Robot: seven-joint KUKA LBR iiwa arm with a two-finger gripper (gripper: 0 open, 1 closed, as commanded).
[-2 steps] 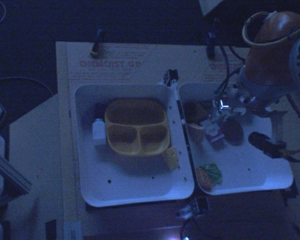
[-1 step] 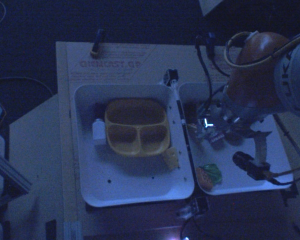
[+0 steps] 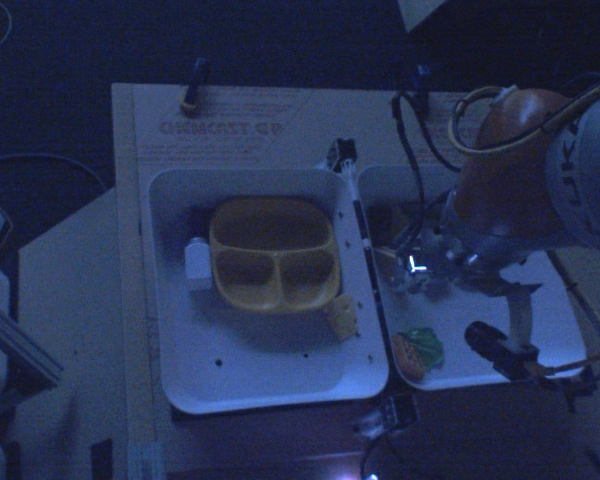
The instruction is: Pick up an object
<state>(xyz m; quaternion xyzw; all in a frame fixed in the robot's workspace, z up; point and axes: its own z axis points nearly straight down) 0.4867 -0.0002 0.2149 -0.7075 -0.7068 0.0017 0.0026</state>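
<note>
The bench [image 3: 130, 268] spans the middle of the frame, dimly lit, with dark floor seen along its upper and left edges. Two white bins are set on it side by side. The left bin [image 3: 180, 358] lies at centre, and bare floor is left along its lower and left rims. The right bin [image 3: 560, 318] is largely covered by the arm [image 3: 510, 183], which enters from the right, its orange band seen at upper right.

A yellow divided tray [image 3: 273, 254] takes up the upper middle of the left bin. A small white bottle [image 3: 198, 263] touches the tray's left edge; a pale yellow block [image 3: 343, 316] sits just off its lower right corner, close to the rim between the bins.

In the right bin's lower left corner lies a green and orange toy [image 3: 418, 351].

The gripper [image 3: 417, 266] hangs above the right bin's left side, near the dividing rim; whether it is released or clenched cannot be told.
</note>
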